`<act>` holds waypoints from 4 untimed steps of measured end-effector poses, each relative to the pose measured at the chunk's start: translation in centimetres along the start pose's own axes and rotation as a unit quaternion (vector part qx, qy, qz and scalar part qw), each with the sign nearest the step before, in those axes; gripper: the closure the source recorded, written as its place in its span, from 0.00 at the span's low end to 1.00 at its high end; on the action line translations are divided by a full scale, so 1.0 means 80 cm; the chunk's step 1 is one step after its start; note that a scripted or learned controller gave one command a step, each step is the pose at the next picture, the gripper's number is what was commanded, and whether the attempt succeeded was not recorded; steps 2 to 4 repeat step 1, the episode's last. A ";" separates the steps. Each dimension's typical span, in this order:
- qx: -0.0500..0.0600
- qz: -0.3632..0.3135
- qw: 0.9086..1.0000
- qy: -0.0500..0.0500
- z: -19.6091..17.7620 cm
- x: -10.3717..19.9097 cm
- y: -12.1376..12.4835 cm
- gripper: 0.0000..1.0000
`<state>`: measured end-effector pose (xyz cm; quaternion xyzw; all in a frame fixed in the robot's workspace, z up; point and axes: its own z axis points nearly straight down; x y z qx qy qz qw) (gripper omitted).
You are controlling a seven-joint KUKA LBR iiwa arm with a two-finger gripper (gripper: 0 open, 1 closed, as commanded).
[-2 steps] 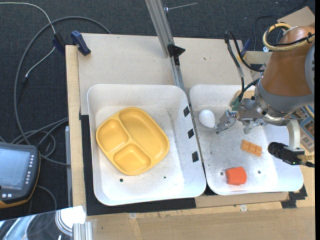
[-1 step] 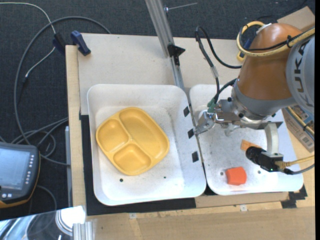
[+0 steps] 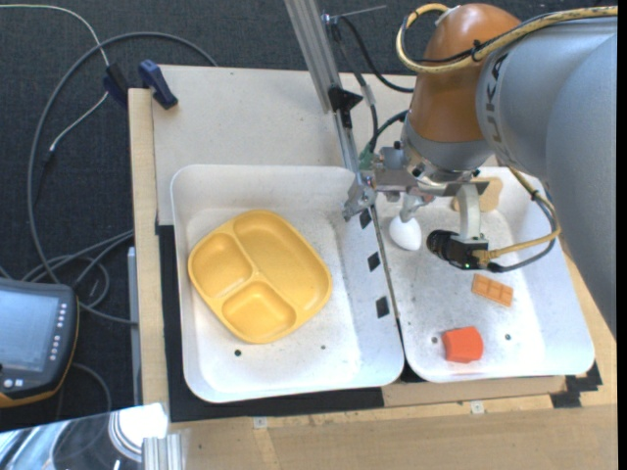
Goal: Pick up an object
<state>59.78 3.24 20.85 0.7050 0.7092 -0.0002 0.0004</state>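
The gripper hangs over the right bin; whether it is parted or closed, I cannot tell. Directly beneath sits a white egg-shaped object, probably light, smooth and slippery, so grip its middle. Farther off: a waffle piece, orange block.

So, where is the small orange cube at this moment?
The small orange cube lies in the right white bin, near its front edge in the camera view, just below the flat orange waffle-like piece and apart from the gripper.
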 end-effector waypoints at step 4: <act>0.001 -0.002 1.000 0.001 0.023 0.077 0.008 0.00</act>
